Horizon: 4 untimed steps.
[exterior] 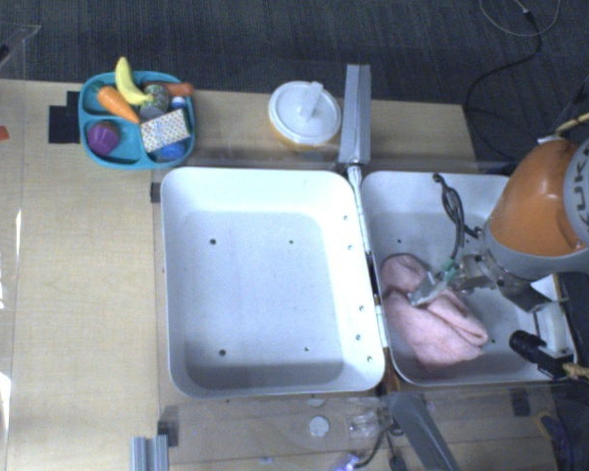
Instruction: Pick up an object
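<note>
the pink cloth point(432, 320) lies in the right bin point(412, 196), against its left wall. the hand point(434, 288) is on the cloth; i cannot tell its opening. the soft cloth may slip out when lifted.

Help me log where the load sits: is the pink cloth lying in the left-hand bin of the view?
No. The pink cloth lies in the right bin, with the gripper down on it.
</note>
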Each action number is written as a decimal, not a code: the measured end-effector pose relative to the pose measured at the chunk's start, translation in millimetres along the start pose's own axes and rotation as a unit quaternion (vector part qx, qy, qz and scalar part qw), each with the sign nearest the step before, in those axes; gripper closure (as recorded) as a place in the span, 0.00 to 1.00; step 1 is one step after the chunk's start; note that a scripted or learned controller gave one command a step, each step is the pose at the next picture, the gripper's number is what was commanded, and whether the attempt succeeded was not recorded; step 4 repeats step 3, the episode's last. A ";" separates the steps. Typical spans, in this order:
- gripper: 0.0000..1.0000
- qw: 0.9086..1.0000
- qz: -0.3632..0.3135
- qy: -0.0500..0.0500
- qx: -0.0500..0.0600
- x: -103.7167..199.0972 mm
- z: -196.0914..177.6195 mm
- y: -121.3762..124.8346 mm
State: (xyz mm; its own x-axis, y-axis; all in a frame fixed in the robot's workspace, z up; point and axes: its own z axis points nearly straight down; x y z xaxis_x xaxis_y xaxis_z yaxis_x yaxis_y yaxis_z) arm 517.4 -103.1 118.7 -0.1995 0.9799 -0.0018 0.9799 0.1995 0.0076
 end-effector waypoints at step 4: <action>1.00 1.000 -0.026 -0.001 0.000 -34.2 -45.3 77.7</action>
